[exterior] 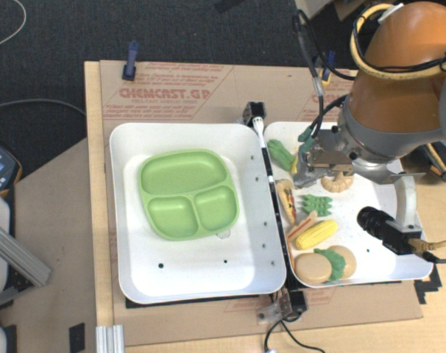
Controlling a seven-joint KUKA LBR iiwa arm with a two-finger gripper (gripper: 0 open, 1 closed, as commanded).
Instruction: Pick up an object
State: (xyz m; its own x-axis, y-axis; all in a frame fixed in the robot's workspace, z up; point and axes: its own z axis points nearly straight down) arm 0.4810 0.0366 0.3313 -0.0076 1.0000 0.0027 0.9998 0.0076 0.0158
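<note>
My gripper [307,170] hangs low over the upper left part of the right bin [400,267]. Just to its left lies a green toy vegetable [280,154]. A tan ring-shaped toy [338,184] sits right beside it on the right. Below it are a toy hot dog [285,198], a small green leafy piece [318,204] and a yellow corn cob [316,233]. Nothing shows as held by the gripper.
A tan round bun [313,268] and a tan disc with a green leaf [341,262] lie at the right bin's front. The left bin [131,197] holds a light green divided plate [188,193]. The bins' shared rim [271,190] runs close to the gripper's left.
</note>
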